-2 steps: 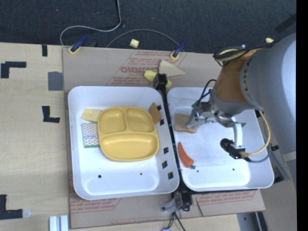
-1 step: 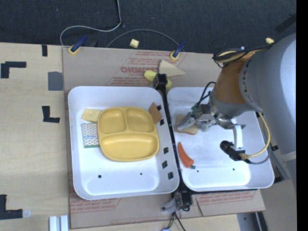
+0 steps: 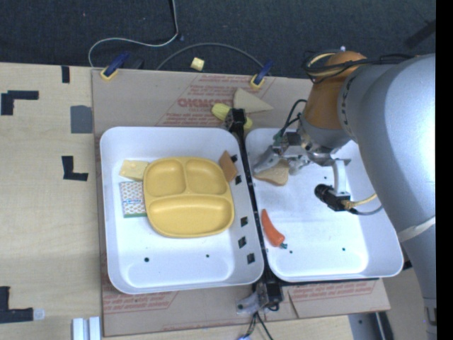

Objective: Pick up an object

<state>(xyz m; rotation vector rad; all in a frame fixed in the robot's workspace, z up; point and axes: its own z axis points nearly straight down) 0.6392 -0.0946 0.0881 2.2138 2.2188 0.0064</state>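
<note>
In the right bin [image 3: 354,253], my gripper [image 3: 274,159] reaches in from the right and sits low at the bin's back left corner. A tan, bread-like piece [image 3: 273,177] lies right under and against its tip; whether it is gripped is hidden from me. An orange carrot-shaped toy [image 3: 272,229] lies on the bin floor nearer the front, apart from the gripper. The left bin [image 3: 177,268] holds a yellow divided plate [image 3: 189,195], a small patterned box [image 3: 132,197], a pale yellow slab [image 3: 133,168] and a brown scrap [image 3: 228,165].
A black divider strip [image 3: 246,211] runs between the two bins. Behind them, on the cardboard, lie a yellow object [image 3: 221,110] and a tan wedge [image 3: 253,101]. The arm's grey body [image 3: 396,140] covers the right bin's back right. A black cable plug [image 3: 331,197] hangs over that bin.
</note>
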